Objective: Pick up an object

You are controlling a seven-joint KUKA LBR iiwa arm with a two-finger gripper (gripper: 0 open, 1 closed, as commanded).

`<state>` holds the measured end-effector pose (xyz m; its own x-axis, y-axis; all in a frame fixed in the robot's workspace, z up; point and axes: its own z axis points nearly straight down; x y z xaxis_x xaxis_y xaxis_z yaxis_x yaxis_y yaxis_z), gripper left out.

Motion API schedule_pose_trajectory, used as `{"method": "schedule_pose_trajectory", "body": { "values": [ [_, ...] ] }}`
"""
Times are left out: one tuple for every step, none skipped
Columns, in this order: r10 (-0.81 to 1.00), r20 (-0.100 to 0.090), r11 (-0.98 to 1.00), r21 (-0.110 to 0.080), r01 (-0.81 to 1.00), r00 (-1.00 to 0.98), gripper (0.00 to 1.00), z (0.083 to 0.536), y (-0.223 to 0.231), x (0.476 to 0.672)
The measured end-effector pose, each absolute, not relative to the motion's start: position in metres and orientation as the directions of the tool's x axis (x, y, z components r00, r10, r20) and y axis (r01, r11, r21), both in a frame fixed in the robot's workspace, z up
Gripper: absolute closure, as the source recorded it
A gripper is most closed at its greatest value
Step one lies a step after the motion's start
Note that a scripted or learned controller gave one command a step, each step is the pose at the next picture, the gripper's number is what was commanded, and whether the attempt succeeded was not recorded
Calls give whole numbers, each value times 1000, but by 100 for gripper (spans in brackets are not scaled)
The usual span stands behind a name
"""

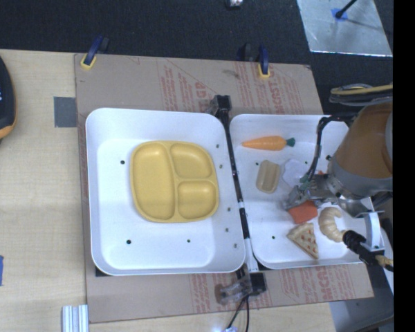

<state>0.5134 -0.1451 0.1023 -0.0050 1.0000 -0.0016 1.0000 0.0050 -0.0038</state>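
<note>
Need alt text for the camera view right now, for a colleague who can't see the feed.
The gripper is low in the right bin, right over a red item, among a carrot, a tan block, a croissant and a pizza slice. The left bin holds a yellow divided plate.

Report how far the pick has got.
Done: the arm has reached into the right bin, putting the gripper low beside the red piece. In hand: nothing visibly lifted. Left: grasping and raising one item; the carrot, tan block, croissant and wedge lie flat.
</note>
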Motion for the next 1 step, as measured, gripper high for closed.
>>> {"method": "schedule_pose_trajectory", "body": {
  "values": [
    [1000,0,10,6,1000,-10,100,197,-74,564]
  ]
}}
